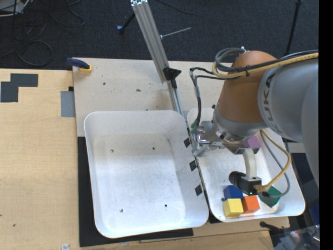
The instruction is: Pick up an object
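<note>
yellow block point(233, 208) (beside orange block point(252, 204))

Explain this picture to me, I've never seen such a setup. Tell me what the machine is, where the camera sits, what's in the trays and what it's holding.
The big grey and orange machine is a robot arm reaching in from the right. Its job is to pick up an object. The one camera is fixed above the bench and looks down at a slant. Two shallow white trays sit side by side: the left bin and the right bin. Near the right bin's front lie a blue block, a yellow block, an orange block and a green piece. A purple piece peeks out under the arm. The gripper hangs over the right bin's left side. I cannot tell whether it holds anything.
</note>
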Controlling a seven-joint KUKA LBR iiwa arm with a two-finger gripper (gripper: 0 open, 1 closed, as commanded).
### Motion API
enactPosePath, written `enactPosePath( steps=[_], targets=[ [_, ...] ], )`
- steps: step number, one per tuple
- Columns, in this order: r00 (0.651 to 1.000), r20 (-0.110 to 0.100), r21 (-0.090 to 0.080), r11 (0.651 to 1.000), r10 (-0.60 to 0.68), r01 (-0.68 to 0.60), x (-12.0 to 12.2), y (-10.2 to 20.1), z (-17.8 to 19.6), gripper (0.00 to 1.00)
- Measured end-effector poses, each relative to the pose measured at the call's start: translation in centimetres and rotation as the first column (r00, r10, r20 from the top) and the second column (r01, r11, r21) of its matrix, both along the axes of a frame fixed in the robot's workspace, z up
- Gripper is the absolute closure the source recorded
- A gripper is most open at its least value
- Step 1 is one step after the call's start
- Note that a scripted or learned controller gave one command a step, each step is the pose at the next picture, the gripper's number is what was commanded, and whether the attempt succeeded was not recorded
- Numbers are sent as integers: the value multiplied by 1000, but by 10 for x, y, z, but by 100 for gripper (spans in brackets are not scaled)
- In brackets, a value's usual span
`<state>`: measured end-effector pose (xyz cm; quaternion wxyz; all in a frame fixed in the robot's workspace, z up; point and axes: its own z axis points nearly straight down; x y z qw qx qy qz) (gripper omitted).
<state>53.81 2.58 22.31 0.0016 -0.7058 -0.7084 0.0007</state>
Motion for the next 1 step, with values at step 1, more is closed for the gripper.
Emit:
enactPosePath(
  steps=[1],
  targets=[
    [1000,0,0,1000,1,-1,18,53,-6,100]
  ],
)
